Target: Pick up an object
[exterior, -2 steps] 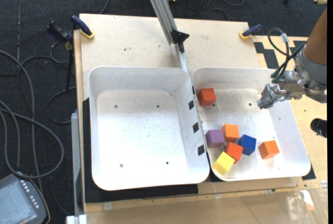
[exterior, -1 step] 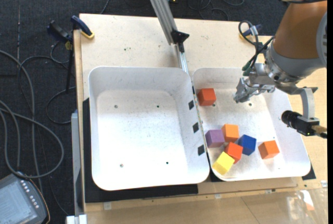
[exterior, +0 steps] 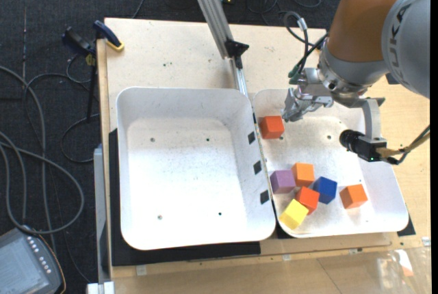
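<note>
Orange-red cube (exterior: 272, 126) sits in your right bin (exterior: 383, 217), against the divider, apart from the cluster of blocks (exterior: 308, 193) nearer the front. Your gripper (exterior: 293, 110) hovers just beside it, seemingly empty; its opening is unclear.

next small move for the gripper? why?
Probably shift a little left and down over the lone orange cube. The gripper sits just to the cube's upper right in the right bin, with nothing visibly between its fingers. That cube stands apart from the cluster lower in the bin, though it is close to the bin's left wall, so room on that side looks tight.
</note>
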Controlling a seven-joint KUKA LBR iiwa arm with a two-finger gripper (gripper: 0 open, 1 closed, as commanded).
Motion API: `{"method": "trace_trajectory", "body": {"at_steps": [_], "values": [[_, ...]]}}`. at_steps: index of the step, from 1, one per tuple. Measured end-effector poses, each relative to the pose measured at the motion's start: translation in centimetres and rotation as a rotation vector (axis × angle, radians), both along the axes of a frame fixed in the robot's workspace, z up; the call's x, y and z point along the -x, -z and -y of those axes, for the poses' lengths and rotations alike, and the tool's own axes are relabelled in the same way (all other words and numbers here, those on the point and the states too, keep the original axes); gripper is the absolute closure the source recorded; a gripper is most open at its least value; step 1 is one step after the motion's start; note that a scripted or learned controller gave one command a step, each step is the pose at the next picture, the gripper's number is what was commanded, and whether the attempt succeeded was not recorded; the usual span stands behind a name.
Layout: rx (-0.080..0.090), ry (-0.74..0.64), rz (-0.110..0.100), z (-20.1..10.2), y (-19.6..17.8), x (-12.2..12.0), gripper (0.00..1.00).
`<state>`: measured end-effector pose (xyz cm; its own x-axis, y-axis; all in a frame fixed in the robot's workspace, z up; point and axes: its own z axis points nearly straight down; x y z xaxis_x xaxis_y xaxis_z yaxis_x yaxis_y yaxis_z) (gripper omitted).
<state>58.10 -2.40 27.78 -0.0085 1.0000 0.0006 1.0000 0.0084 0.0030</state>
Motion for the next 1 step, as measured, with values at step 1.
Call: {"method": "trace_trajectory", "body": {"at_steps": [1], "values": [[0.000,0.000,-0.003,-4.90,1.29,-1.04,1.00]]}}
